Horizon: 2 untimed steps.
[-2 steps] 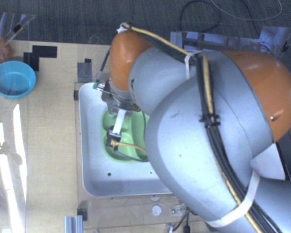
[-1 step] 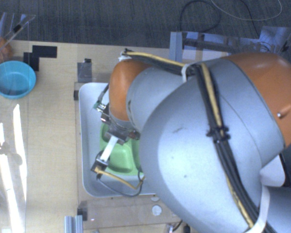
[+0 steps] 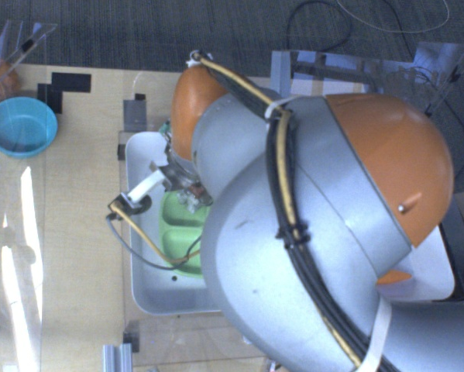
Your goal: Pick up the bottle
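The grey and orange arm (image 3: 317,231) covers the right and centre of the frame, reaching down over the white bin (image 3: 142,285) at centre left on the bench (image 3: 61,285), so this looks like the approach or the grasp itself. The gripper (image 3: 187,196) sits low over a green object (image 3: 177,227), which I take to be the bottle, directly beneath and partly hidden by it. Whether the gripper is wide or closed I cannot tell; next it must close firmly on the bottle and lift straight up.
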### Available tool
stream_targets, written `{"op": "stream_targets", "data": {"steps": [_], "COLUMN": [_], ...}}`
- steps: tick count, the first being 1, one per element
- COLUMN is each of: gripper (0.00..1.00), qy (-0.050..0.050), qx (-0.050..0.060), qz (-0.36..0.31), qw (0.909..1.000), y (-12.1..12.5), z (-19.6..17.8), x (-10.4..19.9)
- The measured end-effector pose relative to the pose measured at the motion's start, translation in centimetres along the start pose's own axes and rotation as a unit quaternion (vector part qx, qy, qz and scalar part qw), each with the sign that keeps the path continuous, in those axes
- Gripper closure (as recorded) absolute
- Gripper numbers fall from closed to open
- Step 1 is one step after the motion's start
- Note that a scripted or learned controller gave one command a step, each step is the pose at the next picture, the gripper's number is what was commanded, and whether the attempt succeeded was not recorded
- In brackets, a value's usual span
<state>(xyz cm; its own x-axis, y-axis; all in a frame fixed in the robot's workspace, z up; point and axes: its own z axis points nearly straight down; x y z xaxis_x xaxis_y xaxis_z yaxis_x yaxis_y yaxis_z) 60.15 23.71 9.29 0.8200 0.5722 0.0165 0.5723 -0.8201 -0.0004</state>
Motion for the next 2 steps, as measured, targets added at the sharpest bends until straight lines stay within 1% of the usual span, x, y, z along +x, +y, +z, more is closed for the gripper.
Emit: {"op": "stream_targets", "data": {"steps": [1,2], "gripper": [1.0,1.0], "qy": [-0.006,-0.008], "qx": [-0.001,0.0], "qz": [0.047,0.06], "qw": [0.9989,0.9982], "y": [11.3,2.7], "z": [-13.2,-6.4], "x": [-4.1,-6.9]}}
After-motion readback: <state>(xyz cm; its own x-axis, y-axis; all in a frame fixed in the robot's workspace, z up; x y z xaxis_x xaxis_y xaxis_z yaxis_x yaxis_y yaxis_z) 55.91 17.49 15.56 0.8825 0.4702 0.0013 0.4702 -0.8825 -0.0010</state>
